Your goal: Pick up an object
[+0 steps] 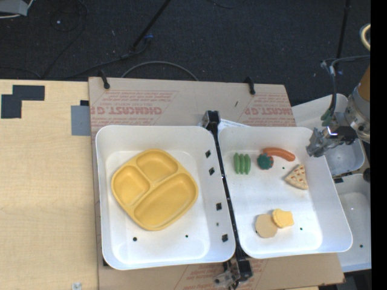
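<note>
Your tool point(318, 142) hovers at the right bin's upper right rim.
You cannot tell its opening; the beige triangular pizza slice point(297, 177) lies near, lower left.

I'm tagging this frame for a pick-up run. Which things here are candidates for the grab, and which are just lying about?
Belong to the job:
gripper, at the right bin's far right edge
green pods
dark green piece
sausage
pizza slice
yellow piece
tan disc

Lying about:
yellow divided plate in the left bin
cardboard sheet
</note>
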